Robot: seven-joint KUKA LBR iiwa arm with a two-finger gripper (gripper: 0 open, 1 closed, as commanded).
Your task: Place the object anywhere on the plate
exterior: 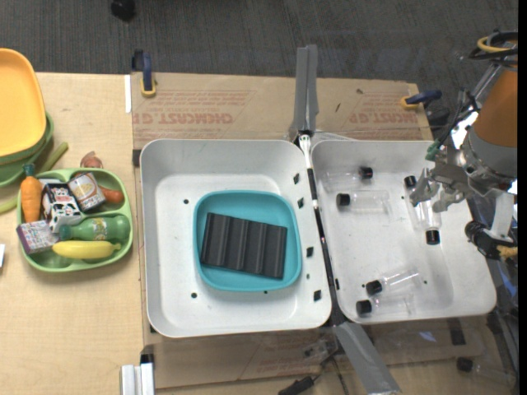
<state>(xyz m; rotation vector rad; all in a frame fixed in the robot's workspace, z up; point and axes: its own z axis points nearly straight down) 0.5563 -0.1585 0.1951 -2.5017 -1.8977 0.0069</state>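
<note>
- The two-finger metal claw (430, 194) sits at the right of the frame, over the right edge of the right white bin (403, 299); its fingers are too blurred against the bin to tell whether they are spread or closed, and nothing can be made out between them.
- The grey arm with its orange band (498, 118) reaches in from the right edge of the frame, its wrist angled down and leftward toward the right bin.
- The dark grey ribbed rectangular object (244, 243) lies flat on the teal square plate (216, 208), slightly tilted, covering most of the plate's middle.
- The plate rests in the centre of the left white bin (165, 220); there are two white bins, side by side.
- Several clear plastic vials with black caps (375, 286) lie scattered in the right bin; about seven black caps can be counted.
- At the left of the frame, one green divided tray (123, 249) holds toy food, including a yellow banana (81, 250) and an orange carrot (30, 200).
- One yellow dish (20, 97) sits in the upper left.
</note>
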